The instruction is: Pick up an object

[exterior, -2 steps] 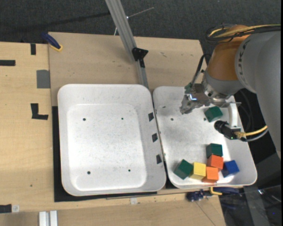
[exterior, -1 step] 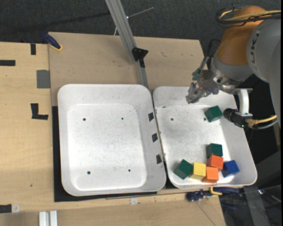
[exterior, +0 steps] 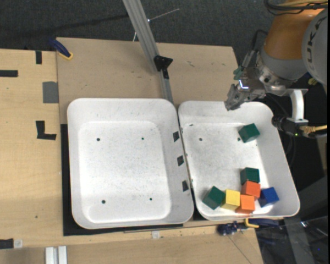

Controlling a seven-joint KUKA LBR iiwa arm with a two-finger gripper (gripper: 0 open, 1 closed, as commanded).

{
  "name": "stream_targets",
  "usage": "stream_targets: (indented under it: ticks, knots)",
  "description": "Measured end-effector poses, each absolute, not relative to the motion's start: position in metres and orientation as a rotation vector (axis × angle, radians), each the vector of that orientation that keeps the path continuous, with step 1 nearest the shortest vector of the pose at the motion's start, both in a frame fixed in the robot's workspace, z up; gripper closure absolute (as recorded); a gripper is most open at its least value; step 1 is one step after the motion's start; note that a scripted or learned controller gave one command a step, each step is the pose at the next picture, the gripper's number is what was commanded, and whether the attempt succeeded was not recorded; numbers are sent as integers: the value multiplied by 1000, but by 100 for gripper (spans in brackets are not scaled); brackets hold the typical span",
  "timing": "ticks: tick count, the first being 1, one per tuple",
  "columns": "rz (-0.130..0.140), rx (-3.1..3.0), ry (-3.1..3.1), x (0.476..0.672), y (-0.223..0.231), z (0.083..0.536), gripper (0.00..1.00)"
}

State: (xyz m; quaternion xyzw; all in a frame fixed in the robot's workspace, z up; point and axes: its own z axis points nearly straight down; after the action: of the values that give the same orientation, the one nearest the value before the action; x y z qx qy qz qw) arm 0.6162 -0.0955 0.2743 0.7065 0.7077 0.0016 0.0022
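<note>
We see gripper over right bin back rim, nothing picked yet. Cannot tell jaws' state. Green block just below jaws, untouched.

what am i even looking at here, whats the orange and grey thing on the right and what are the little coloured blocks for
The picture comes from one fixed camera above a wooden bench, looking down at a slant. The grey and orange thing is a robot arm reaching in from the right. At its end is a two-finger gripper, which hangs over the far rim of the right bin. Nothing can be seen held in it.

Two shallow white bins sit side by side. The left bin has speckles and a few dark dots on its floor. The right bin holds small blocks to pick up: one green block alone, and near the front corner a cluster of two more green, one yellow, two orange and one blue.
</note>
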Motion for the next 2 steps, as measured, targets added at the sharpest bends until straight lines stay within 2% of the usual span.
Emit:
stream_targets:
  ticks: [2]
  knots:
    - [0,2215,2228,648,7,267,100]
